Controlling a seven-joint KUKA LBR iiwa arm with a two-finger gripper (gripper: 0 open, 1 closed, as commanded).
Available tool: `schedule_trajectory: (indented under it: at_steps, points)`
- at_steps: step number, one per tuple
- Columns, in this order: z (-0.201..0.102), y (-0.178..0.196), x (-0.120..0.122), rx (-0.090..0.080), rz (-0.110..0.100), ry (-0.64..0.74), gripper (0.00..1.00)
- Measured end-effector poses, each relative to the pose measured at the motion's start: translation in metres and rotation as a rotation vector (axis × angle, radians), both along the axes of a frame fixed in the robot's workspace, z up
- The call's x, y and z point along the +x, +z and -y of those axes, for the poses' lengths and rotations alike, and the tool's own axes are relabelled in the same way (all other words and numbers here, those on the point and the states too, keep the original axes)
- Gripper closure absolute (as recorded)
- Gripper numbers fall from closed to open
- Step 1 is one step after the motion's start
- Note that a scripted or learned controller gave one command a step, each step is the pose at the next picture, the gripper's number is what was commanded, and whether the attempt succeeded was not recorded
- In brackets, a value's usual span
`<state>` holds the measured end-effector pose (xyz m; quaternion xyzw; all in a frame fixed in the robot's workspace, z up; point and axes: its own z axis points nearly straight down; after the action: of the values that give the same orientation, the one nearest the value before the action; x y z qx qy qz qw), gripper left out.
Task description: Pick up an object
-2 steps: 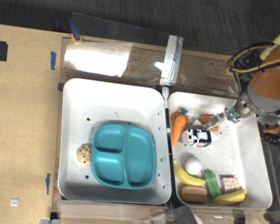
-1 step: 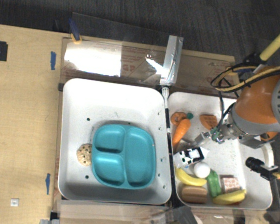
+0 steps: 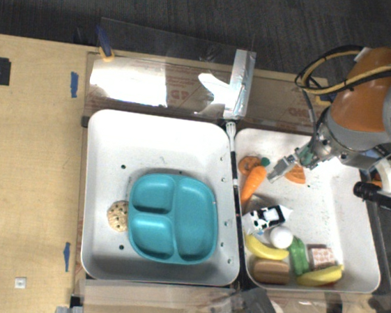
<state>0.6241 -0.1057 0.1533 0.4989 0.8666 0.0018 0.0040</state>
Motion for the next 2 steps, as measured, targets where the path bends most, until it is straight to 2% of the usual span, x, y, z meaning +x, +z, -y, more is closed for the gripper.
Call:
schedule_trajectory:
  at_steps: [1, 2]
  points:
    - [0.036, -0.058, 0.004, -0.001, 0.012, -0.029, 0.0]
    - [0.023, -0.058, 0.046, -0.002, 0.002, -0.256, 0.0]
